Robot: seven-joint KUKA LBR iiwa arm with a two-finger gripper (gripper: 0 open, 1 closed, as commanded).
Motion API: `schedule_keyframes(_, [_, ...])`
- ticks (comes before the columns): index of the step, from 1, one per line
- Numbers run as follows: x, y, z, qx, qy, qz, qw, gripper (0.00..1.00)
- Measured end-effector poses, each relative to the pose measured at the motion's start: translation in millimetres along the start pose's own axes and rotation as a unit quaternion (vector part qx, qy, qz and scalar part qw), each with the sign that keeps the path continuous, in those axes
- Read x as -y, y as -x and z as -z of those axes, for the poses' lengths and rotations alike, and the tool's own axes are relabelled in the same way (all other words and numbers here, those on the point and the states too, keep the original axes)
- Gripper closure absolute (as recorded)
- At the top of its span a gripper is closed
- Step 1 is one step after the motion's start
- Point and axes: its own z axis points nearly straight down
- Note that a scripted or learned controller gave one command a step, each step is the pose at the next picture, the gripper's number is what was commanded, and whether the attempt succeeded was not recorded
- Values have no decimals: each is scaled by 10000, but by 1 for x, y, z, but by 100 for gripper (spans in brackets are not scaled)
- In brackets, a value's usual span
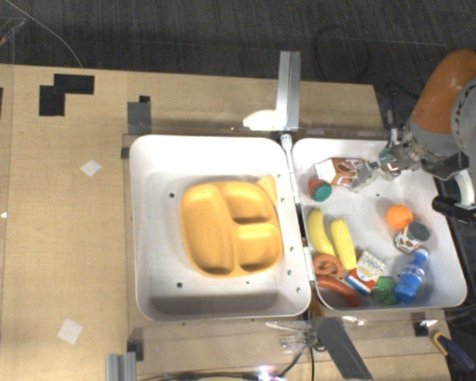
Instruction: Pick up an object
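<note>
The right bin (440, 213) holds the loose objects. A small white and brown carton (341, 171) lies near its back wall, with a teal ball (322, 190) just in front of it. A banana (318, 233) and a corn cob (343, 243) lie side by side at the left. An orange ball (398, 216) and a small can (415, 235) sit toward the right. A blue bottle (411, 279), a juice carton (367, 270), a green piece (384, 290) and a red sausage (333, 282) crowd the front. My gripper (387, 162) hangs at the bin's back right, just right of the white and brown carton.
The left bin (155, 213) holds a yellow compartment tray (228, 227). A metal post (289, 94) stands behind the divide between the bins. The grey arm with its orange band (448, 94) comes in from the upper right. Bare floor lies mid right bin (373, 221).
</note>
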Motion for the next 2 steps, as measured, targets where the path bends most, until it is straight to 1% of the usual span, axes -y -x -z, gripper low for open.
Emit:
schedule_keyframes(1, [37,-68,0,17,71,-1232,9924,0])
schedule_keyframes(2, [34,-67,14,41,119,-1198,9927,100])
